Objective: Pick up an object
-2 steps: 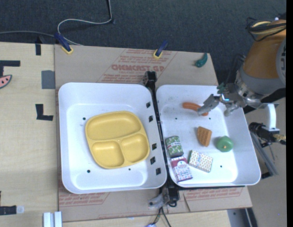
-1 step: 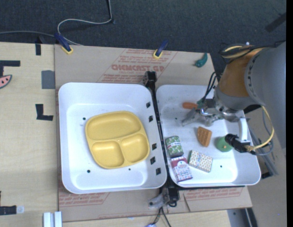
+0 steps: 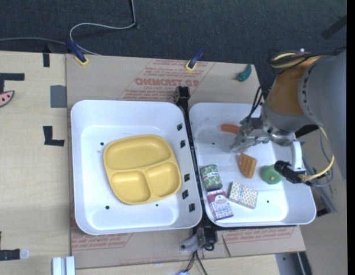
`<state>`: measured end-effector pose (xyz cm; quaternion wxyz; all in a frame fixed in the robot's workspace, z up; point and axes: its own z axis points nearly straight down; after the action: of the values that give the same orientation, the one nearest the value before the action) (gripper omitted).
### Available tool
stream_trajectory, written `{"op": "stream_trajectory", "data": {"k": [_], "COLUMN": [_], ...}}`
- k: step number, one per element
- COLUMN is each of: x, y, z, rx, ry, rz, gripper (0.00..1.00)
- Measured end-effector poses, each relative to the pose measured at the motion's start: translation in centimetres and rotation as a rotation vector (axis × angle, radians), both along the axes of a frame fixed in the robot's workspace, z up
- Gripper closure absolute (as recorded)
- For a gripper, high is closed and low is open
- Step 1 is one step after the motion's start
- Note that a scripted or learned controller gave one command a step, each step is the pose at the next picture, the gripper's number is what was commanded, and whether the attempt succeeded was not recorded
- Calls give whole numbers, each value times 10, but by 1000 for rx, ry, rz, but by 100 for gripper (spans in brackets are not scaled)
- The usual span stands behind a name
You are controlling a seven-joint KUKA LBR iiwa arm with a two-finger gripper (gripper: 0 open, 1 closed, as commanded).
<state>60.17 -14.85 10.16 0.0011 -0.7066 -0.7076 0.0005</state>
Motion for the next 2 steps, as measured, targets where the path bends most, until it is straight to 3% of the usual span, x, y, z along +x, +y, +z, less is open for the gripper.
{"op": "stream_trajectory", "data": {"k": [1,2], "x": [0,0], "y": [0,0], "z": [0,9], "rx": [0,1], "ry": [0,1], "rz": [0,0], "gripper": [0,100]}}
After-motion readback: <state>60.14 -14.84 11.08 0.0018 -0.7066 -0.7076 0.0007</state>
